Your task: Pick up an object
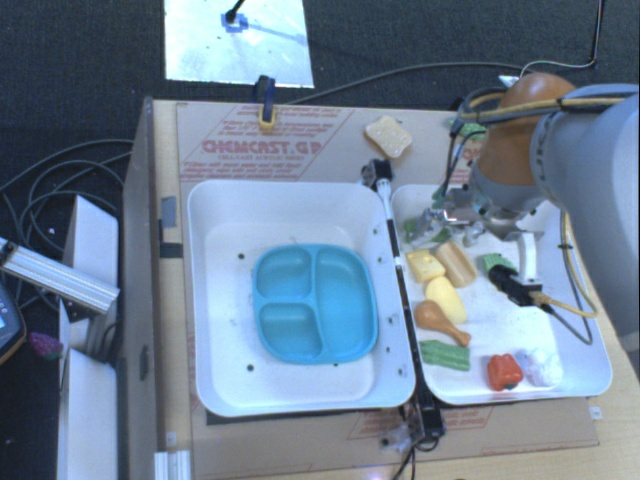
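several toys in right bin [590,368], gripper [462,218] low over its far end.
finger state impossible to tell; best dropped straight onto sausage [456,264] beside cheese [425,266], clear of the wall.

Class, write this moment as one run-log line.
arm: over right bin | gripper: low near far edge | held: nothing visible | left bin: blue tray

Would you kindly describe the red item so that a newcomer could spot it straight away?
Find the right-hand bin, the one crowded with toy food. Along its near edge lies the red item, between a green piece and a white lump. Nothing else there is red.
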Robot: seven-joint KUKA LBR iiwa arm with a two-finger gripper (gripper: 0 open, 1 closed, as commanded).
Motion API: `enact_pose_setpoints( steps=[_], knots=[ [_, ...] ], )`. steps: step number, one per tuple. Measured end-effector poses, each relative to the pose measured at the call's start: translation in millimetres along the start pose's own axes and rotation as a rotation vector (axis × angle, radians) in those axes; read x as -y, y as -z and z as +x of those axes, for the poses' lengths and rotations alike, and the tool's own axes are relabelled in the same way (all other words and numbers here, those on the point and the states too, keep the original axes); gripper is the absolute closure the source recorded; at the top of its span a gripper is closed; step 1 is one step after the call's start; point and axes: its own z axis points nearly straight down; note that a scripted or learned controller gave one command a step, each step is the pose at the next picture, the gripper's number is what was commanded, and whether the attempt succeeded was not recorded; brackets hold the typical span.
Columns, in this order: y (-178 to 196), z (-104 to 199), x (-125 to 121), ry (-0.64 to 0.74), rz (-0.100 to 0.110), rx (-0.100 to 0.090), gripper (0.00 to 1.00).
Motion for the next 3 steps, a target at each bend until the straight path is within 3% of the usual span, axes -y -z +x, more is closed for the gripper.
enact_pose_setpoints(
  steps=[1, 3],
  knots=[
    [-17.4, -10.4, 0.9, -0.003, -0.002, 0.001, 0.00],
    [14.6, -10.2, -4.4, -0.001, -0.002, 0.000, 0.00]
  ],
)
